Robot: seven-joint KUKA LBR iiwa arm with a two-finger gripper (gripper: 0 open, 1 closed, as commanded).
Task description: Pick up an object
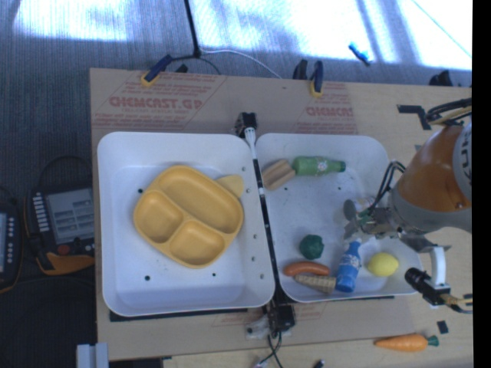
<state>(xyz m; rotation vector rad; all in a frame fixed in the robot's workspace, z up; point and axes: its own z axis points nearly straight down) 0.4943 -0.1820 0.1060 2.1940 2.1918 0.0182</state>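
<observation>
Camera view from above the desk: the KUKA arm reaches into the right bin, its hand low over the bin floor, just above a small blue bottle and a lemon. Whether the hand is released or clenched cannot be told, and nothing visibly sits in it. Other candidates lie nearby: a green ball, a hot dog, a corn cob and, farther back, a green bottle. The left bin holds a yellow divided tray. The risk (a judgement) is crowding: a descent could knock the bottle against the lemon and close on nothing.
</observation>
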